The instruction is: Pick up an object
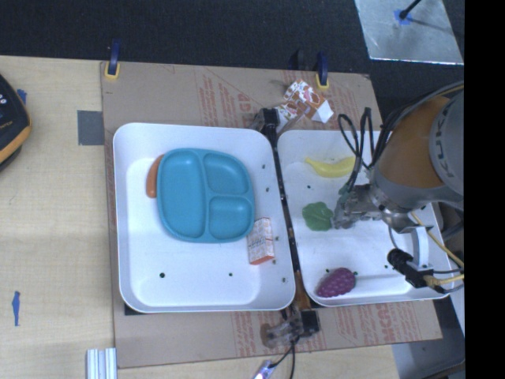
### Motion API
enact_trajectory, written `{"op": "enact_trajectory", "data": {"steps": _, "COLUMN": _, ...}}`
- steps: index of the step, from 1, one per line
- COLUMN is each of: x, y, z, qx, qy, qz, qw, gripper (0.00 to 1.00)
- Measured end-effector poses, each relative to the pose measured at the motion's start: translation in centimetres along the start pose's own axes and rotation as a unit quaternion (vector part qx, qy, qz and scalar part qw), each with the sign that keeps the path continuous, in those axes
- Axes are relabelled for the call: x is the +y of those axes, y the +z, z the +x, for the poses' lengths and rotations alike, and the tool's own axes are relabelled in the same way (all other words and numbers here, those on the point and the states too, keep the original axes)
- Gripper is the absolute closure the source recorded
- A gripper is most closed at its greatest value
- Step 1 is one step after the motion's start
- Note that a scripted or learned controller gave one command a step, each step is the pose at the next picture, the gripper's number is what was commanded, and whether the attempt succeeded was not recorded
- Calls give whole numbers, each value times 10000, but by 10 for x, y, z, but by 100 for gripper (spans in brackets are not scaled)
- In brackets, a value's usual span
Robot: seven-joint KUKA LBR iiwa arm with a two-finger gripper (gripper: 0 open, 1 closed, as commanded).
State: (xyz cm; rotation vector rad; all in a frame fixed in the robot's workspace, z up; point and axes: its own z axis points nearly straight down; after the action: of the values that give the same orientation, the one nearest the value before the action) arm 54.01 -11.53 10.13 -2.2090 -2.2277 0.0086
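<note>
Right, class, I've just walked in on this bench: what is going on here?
A grey robot arm reaches in from the right, its gripper low in the right bin, right beside a green object. Nothing can be seen held between its fingers. A yellow banana and a purple grape bunch lie in the same bin. In the left bin sit a blue divided plate and a small packet.

Orange item (151, 177) mostly hidden under blue tray (207, 195); right bin (371, 290) partly covered by arm (418, 156).

Red print runs along the cardboard sheet (237, 85), too blurred to read.
</note>
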Motion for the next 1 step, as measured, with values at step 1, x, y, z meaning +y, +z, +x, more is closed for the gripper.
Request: {"op": "enact_trajectory", "data": {"steps": 1, "x": 0, "y": 0, "z": 0, "qx": -1, "qy": -3, "qz": 0, "qw": 10000, "gripper": 0}}
